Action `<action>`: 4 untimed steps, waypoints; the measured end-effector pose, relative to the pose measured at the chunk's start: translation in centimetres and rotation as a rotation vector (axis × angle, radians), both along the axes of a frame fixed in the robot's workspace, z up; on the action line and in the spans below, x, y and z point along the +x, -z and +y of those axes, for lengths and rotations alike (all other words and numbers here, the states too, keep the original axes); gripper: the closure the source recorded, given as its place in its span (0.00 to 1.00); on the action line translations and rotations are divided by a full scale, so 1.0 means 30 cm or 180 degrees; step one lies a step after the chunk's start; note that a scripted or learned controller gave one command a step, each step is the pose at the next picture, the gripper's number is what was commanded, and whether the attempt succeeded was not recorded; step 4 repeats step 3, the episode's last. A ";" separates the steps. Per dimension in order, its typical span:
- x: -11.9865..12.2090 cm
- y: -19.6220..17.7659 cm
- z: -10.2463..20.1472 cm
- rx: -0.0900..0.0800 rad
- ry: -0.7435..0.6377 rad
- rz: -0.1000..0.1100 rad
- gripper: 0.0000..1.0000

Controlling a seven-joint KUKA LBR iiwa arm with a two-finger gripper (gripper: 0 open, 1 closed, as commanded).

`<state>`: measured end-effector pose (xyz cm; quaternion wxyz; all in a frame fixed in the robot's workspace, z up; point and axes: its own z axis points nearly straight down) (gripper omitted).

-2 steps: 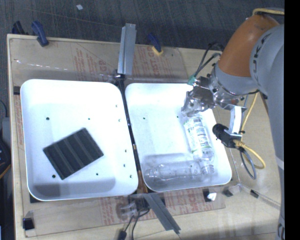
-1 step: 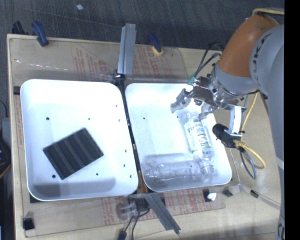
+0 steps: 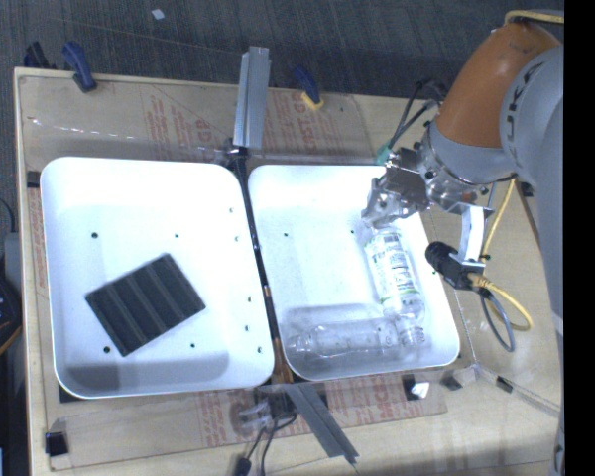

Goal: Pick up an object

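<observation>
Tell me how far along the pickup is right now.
Done: the gripper is down in the right bin, at the top end of the upright-lying bottle. In hand: closing on that bottle; a grasp isn't visible. Left: lifting it. A second bottle and the black pad lie untouched.

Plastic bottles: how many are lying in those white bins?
2, both in the right bin: one clear bottle lies along its near wall, one labelled bottle lies along its right side, just under the pincer. None looks hidden.

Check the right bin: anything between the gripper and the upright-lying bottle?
Nothing visible. The gripper is right at the top end of the labelled bottle in the right bin; the second clear bottle lies past its far end.
</observation>
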<state>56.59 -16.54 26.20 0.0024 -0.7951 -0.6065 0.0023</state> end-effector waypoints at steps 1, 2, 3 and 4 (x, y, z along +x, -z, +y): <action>0.000 0.000 0.000 0.0000 -0.0001 0.0001 0.00; 0.048 0.130 -0.114 0.0005 -0.0488 -0.0006 0.00; 0.090 0.145 -0.130 -0.0001 -0.0996 -0.0024 0.00; 0.090 0.145 -0.130 -0.0001 -0.0996 -0.0024 0.00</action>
